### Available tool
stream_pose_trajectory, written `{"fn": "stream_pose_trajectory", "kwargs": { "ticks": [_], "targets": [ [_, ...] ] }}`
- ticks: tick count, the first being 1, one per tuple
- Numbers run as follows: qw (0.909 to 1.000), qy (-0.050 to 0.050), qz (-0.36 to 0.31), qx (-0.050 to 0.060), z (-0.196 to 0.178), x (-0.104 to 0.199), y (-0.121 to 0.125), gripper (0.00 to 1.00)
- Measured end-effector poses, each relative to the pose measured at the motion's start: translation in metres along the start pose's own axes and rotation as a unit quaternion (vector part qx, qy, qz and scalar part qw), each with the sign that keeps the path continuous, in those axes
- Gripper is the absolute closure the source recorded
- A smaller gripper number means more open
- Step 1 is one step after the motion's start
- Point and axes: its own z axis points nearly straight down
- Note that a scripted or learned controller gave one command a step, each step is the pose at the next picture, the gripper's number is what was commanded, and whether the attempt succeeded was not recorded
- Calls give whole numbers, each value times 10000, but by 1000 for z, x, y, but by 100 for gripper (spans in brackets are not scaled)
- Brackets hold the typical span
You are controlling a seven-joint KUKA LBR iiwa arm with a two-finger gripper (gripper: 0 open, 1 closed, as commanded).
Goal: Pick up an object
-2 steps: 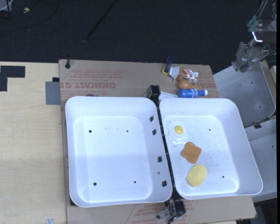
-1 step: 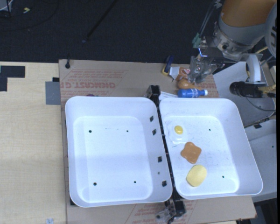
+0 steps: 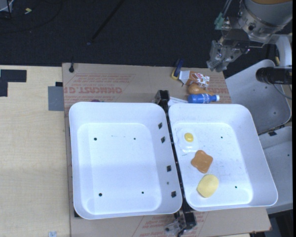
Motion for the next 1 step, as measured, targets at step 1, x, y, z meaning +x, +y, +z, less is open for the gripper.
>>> {"fn": "stream_pose_trajectory", "kwargs": {
  "ticks": [1],
  "targets": [
    [10000, 0, 0, -28, -102, 11, -13, 100]
  ]
}}
